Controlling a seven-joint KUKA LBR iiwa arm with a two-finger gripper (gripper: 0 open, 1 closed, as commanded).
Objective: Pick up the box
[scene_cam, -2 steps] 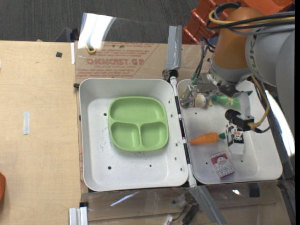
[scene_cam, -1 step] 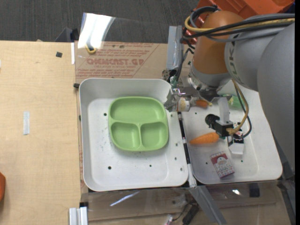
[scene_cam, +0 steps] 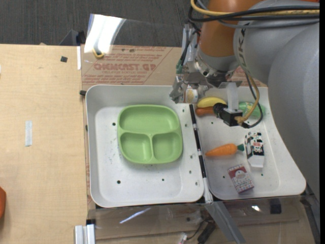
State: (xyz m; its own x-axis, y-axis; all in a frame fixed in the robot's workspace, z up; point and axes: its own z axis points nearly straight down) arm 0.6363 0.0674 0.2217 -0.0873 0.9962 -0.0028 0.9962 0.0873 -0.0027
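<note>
A small red and white box [scene_cam: 240,180] lies flat near the front of the right bin [scene_cam: 284,179]. A black and white patterned carton [scene_cam: 255,147] lies just behind it, toward the right wall. My gripper [scene_cam: 185,91] hangs at the back of the bins, over the divide between them, well away from both the box and the carton. Nothing can be seen held in it.
A green three-compartment plate [scene_cam: 150,133] fills the middle of the left bin [scene_cam: 101,182]. In the right bin lie a carrot [scene_cam: 223,150], a banana [scene_cam: 210,102] and a green item [scene_cam: 252,108] at the back. The arm's grey body [scene_cam: 284,50] looms over the right bin.
</note>
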